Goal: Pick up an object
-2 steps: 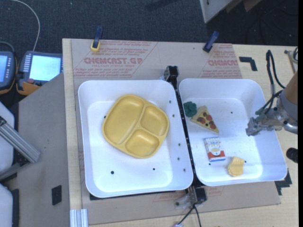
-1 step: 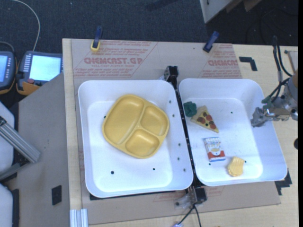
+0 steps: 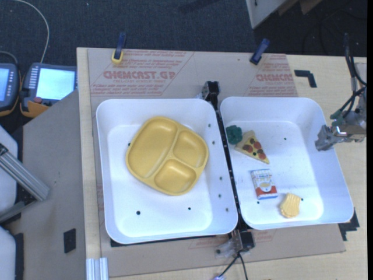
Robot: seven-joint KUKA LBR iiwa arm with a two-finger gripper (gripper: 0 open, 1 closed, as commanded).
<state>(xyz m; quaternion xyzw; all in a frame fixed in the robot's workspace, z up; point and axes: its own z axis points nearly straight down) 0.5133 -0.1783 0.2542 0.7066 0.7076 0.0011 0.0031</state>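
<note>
The gripper (image 3: 327, 139) waits at the right bin's (image 3: 332, 174) three o'clock rim; its grip is too small to tell. Toys sit at nine.

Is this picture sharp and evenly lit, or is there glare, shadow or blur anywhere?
In the camera view, light is even and soft; the two shallow white bins look bright, nearly washed out; the yellow divided plastic plate casts hardly any shadow; the small toy pizza slice is slightly soft; the metal gripper at the right edge looks blurred, its detail hard to read.
</note>
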